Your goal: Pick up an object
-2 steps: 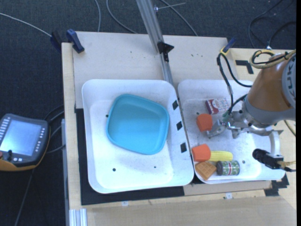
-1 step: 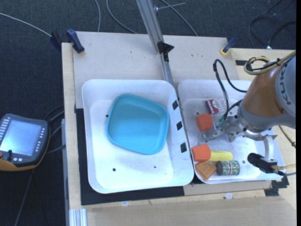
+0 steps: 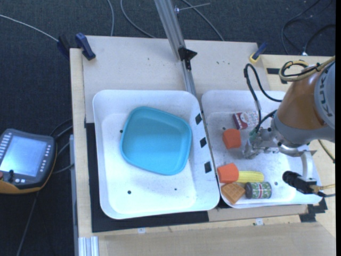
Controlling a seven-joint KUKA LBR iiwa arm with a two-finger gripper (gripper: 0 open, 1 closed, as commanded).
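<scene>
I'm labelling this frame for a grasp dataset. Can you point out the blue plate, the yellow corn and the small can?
blue plate (image 3: 156, 140), camera view, centre of its face.
yellow corn (image 3: 250, 176), camera view, middle of the cob.
small can (image 3: 258, 190), camera view, its side.

Off to the left on the dark carpet sits a handheld control pendant (image 3: 24, 160) with its screen lit, plus loose cables (image 3: 114, 7) snaking around behind the bench. There's a metal pole (image 3: 171, 25) slanting down over the wooden benchtop (image 3: 133, 63), and blue clamps (image 3: 85, 46) at the back corners.
</scene>
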